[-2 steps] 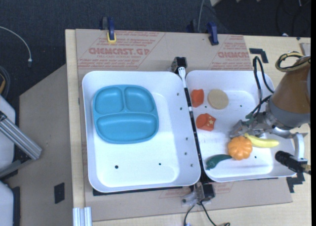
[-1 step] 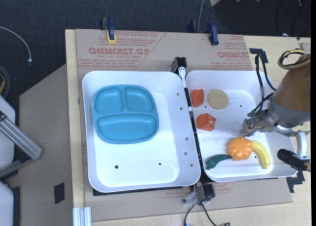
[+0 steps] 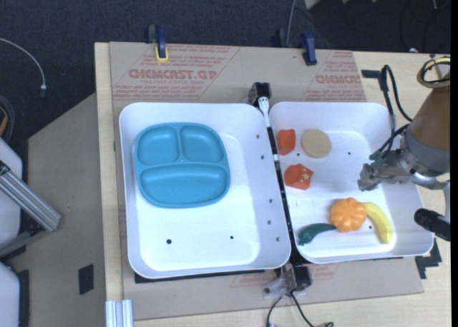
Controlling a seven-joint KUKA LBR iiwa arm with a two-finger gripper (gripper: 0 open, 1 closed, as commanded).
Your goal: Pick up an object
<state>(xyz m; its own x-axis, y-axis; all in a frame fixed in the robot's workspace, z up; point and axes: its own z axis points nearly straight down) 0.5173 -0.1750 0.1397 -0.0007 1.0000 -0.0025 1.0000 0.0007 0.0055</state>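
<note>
The right bin (image 3: pixel 336 114) holds several small items. An orange-red piece (image 3: pixel 286 141) and a tan round disc (image 3: pixel 315 144) lie near its back left. A red piece (image 3: pixel 298 176) sits below them. An orange pumpkin (image 3: pixel 347 214) rests near the front, with a yellow banana (image 3: pixel 381 222) at its right and a dark green piece (image 3: pixel 313 232) at its left. My gripper (image 3: pixel 371 176) hangs over the right side of this bin, above bare floor, apart from the pumpkin and banana. Nothing shows between its fingers.
The left bin (image 3: pixel 207 247) holds a blue divided plate (image 3: pixel 183 163) in its back half. A black divider (image 3: pixel 273 154) runs between the two bins. Blue clamps (image 3: pixel 159 39) grip the board's far edge. Cables (image 3: pixel 388 89) trail by the arm at the right.
</note>
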